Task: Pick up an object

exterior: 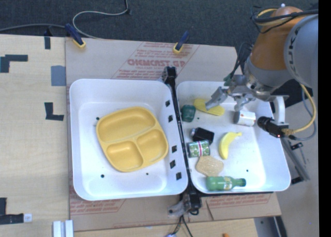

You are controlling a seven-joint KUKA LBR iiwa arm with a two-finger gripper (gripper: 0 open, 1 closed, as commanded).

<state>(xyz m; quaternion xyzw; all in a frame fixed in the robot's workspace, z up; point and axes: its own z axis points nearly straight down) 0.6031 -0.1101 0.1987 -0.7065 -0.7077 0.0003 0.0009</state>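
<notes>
Yellow, smooth plastic forms the three-compartment divided plate (pixel 132 138) lying alone in the left bin (pixel 83 127), with bare white floor open on all sides of it up to the rounded rim. Both bins sit on printed cardboard over the pale wooden worktop (pixel 26 143). Across the shared middle edge, the right bin (pixel 269 171) is crowded along its left half: a small dark green round thing (pixel 187 112), a black block (pixel 202 135), a green-labelled can (pixel 199 149) on its side, a tan, rough-textured flat piece (pixel 209 166) and a green glossy bottle (pixel 224 182) lying near the front wall. A curved yellow banana (pixel 228 144) lies mid-bin, with clear floor to its right. A yellow oblong object (pixel 209 107) rests near the back wall, and the gripper (pixel 229 102) hangs over that area, its grey fingers (pixel 216 98) spread wide, one tip just beside the yellow object, nothing between them.
</notes>
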